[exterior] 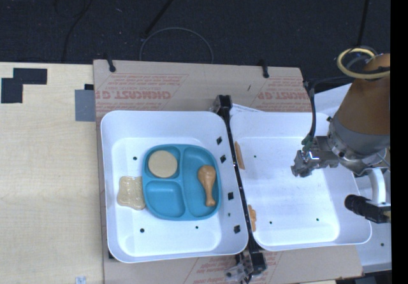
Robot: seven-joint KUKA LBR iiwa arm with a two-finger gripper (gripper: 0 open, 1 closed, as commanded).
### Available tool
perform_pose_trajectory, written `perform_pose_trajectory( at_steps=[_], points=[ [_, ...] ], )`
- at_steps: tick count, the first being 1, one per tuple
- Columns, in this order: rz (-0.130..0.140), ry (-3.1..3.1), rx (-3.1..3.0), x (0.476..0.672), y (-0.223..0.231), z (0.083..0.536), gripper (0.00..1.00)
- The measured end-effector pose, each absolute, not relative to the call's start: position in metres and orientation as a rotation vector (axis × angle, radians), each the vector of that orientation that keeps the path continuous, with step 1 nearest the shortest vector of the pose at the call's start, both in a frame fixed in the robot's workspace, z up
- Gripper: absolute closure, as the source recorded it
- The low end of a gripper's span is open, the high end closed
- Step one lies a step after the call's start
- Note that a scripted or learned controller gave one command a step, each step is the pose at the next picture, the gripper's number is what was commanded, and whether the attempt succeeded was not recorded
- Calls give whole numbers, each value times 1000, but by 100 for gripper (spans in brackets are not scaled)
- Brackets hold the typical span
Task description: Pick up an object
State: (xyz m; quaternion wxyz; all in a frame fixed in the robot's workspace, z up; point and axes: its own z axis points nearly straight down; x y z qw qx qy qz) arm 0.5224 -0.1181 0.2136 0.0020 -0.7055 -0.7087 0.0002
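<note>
The claw [305, 165] hangs over the right bin [287, 225], well apart from any object; whether it is open or closed, I cannot tell. The drumstick [208, 184] lies on the blue tray [167, 203] in the left bin [127, 130]. Approach not yet begun: next, cross left and descend over it.

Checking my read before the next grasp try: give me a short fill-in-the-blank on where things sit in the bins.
1. The blue tray lies in the ____ bin as the camera sees it.
2. The drumstick lies in the tray's ____ compartment.
3. The round cookie lies ____ the tray.
4. The gripper is over the ____ bin.

Missing words: left; right; inside; right
</note>
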Motion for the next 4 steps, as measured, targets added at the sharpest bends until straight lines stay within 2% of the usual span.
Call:
perform_pose_trajectory(
  at_steps=[1,4],
  points=[
    [1,-2223,-2212,517,-56,210,100],
    [2,-2225,-2214,489,83,228,100]
  ],
)
